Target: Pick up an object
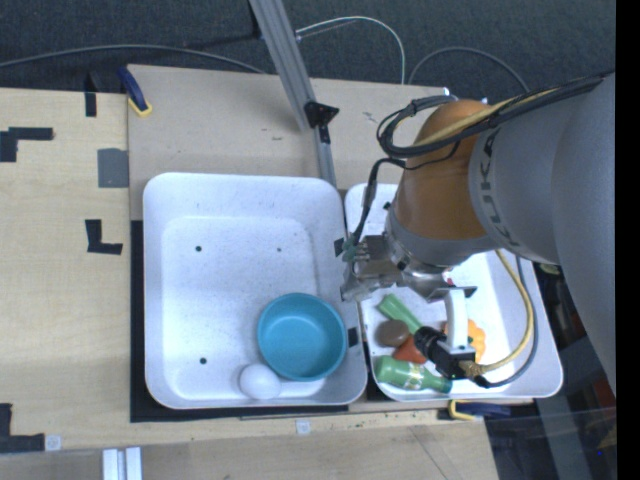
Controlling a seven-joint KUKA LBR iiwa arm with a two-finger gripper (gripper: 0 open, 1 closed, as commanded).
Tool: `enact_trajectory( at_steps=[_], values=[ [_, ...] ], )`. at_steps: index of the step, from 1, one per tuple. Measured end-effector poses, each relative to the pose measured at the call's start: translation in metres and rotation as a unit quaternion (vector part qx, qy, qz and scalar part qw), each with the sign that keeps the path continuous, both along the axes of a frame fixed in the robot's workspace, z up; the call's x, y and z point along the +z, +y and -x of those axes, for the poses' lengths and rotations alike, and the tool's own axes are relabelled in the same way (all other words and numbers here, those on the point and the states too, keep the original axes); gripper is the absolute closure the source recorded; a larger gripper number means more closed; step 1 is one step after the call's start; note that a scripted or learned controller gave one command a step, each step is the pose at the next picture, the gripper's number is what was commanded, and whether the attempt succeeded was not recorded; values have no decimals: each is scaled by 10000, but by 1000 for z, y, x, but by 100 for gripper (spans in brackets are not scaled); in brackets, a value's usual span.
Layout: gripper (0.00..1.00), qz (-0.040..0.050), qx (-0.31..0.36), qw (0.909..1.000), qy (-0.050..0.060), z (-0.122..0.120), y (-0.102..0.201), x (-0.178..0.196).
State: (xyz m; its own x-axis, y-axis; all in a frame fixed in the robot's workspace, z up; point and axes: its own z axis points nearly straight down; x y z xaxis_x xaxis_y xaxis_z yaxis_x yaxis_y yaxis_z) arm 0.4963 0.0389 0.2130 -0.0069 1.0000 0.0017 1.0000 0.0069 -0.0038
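My gripper hangs low over the left side of the right bin, under the orange-banded wrist. Just below it, toward the front of that bin, lie a green strip-shaped piece, a brown rounded object, a small red piece and a green bottle-like object. An orange object peeks out further right. The arm hides much of this bin. I see nothing held.
The left bin holds a blue bowl near its front right corner and a white ball touching the bowl's front left. A grey metal pole slants down to the wall between the bins.
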Motion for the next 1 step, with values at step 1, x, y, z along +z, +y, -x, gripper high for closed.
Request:
enact_trajectory(
  at_steps=[1],
  values=[
    [100,3,3,10000,-4,-4,47,1]
  ],
)
